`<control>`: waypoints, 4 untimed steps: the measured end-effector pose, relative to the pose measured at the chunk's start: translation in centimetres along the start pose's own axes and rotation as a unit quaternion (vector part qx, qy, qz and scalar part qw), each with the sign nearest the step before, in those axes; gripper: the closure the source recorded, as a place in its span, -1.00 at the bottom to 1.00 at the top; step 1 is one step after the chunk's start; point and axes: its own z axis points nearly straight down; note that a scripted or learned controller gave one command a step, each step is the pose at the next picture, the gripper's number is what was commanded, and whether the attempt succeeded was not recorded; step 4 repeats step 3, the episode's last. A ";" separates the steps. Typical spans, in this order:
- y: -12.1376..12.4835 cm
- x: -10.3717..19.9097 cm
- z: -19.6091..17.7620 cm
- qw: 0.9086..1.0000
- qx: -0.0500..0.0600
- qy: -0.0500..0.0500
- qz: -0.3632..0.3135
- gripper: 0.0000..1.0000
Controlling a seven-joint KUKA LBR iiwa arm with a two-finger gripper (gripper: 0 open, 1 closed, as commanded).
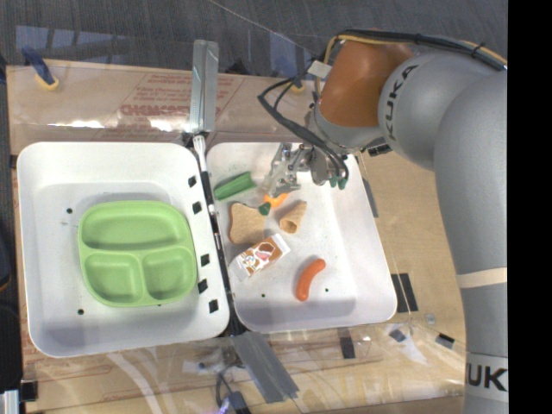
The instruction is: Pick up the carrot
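The carrot (275,201) is a small orange piece with a green end. It lies in the right bin (362,274) between the toast and the cone. My gripper (282,182) hangs just above and behind the carrot, at the bin's far middle. Its metal fingers (278,169) point down toward the carrot, stand slightly apart and look open, with nothing held between them. The carrot rests on the bin floor, its far end close under the fingertips.
Also in the right bin are a green cucumber (233,184), a toast slice (246,224), a cone (293,216), a snack packet (261,255) and a sausage (310,279). The left bin (43,231) holds a green divided tray (136,253). A divider (207,205) separates the bins.
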 end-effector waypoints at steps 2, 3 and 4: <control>3.5 0.7 -15.3 0.989 0.000 0.001 -0.150 1.00; 5.7 1.1 -12.1 0.937 -0.002 0.003 -0.350 1.00; 5.7 1.1 -12.1 0.937 -0.002 0.003 -0.350 1.00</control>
